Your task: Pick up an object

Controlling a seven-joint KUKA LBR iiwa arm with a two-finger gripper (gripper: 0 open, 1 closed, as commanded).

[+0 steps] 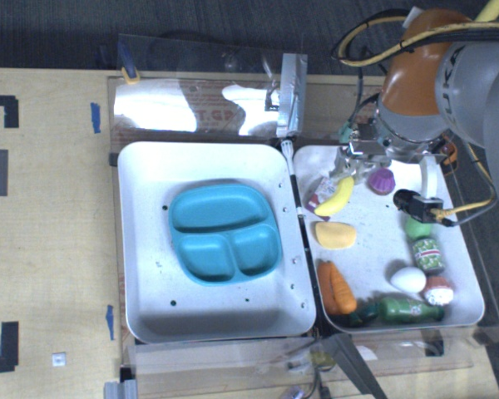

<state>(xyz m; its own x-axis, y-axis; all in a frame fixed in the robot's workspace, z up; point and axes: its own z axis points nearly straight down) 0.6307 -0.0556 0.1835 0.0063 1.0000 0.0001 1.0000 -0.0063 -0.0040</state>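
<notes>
My gripper (352, 160) hangs low over the back left of the right bin (373, 241), just above the upper tip of a yellow banana (337, 197). A small pink and white packet (319, 194) lies against the banana's left side. A purple round fruit (382, 180) sits just right of the gripper. I see nothing held in the gripper.
In the right bin also lie a yellow wedge (336, 235), an orange carrot (338, 288), a green bottle (399, 309), a white egg (409, 281), a green can (427, 252) and a red and white piece (439, 293). The left bin (141, 248) holds a blue divided plate (224, 231).
</notes>
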